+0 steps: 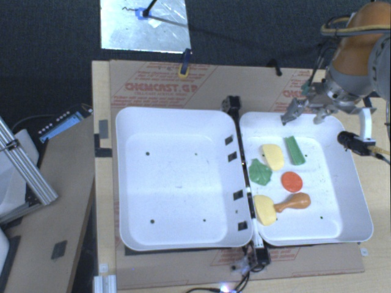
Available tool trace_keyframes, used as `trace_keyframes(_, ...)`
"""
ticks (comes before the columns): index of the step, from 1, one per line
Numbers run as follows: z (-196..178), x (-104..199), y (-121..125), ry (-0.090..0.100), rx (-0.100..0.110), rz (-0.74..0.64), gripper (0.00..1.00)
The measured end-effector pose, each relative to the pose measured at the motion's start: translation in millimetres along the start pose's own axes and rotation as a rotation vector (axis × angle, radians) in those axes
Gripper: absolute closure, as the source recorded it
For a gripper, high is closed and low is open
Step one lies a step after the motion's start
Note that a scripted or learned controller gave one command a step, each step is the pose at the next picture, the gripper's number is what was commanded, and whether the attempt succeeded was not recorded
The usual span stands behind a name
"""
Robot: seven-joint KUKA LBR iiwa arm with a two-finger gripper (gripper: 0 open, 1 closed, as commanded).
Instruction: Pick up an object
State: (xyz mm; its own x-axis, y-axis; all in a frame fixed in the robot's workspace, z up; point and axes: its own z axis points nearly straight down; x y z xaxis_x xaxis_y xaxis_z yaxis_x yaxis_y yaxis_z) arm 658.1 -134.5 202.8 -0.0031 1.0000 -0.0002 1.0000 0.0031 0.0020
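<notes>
A dark carpeted floor is seen around a bench covered by a cardboard sheet, and a shiny metal plate lies on the floor beyond it. On the cardboard two shallow white bins are set side by side: the left bin and the right bin, joined along a dark hinge strip. The grey arm with its orange band is seen reaching in from the right, and the gripper is held above the far edge of the right bin with its two fingers spread apart and nothing between them. All the loose things are gathered in the right bin. Taken from larger to smaller, a yellow piece with a brown handle-like end lies nearest the camera, a pale yellow block lies in the middle, a green leafy piece touches that block on its left, a green stick lies just beside the block on its right, and a red disc sits below the stick. The green stick is judged the nearest candidate: it lies just toward the camera from the gripper, slightly to its right, with its long axis running roughly away from the camera, so a short descent and a closure across its narrow width would seem to be called for.
</notes>
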Motion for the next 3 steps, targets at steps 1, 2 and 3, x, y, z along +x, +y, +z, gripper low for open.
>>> trace_keyframes(1,125.8,51.8,8.6,0.003,0.009,-0.005,0.0)
trace_keyframes(2,106.4,47.8,12.1,0.0,-0.004,-0.004,1.0)
trace_keyframes(3,-62.1,16.0,13.5,-0.005,-0.018,0.003,1.0)
